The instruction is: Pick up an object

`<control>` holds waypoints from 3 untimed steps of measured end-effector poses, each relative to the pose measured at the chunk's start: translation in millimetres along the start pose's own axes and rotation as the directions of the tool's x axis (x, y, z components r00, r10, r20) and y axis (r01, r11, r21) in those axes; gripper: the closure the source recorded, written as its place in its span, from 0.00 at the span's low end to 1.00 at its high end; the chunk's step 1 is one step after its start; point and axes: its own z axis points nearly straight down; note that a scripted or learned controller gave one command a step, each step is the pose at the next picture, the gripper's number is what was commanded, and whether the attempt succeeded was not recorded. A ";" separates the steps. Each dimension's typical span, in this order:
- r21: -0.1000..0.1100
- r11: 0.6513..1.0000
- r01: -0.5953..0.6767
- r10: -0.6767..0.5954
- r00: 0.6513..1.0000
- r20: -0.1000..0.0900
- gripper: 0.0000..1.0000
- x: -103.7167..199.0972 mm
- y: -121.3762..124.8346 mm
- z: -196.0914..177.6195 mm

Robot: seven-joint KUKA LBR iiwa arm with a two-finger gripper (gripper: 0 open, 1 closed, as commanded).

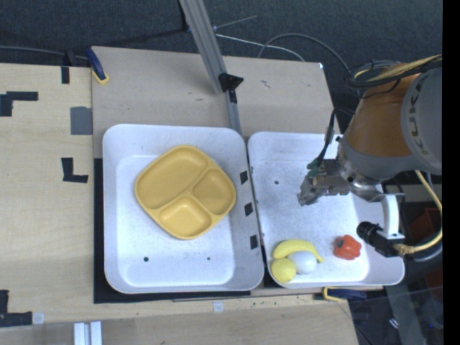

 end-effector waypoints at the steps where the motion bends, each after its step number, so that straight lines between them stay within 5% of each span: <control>1: -0.001 1.000 0.000 0.000 1.000 0.001 1.00 43.1 12.5 -7.1; 3: 0.000 1.000 0.000 0.000 1.000 0.001 1.00 149.4 43.7 -5.4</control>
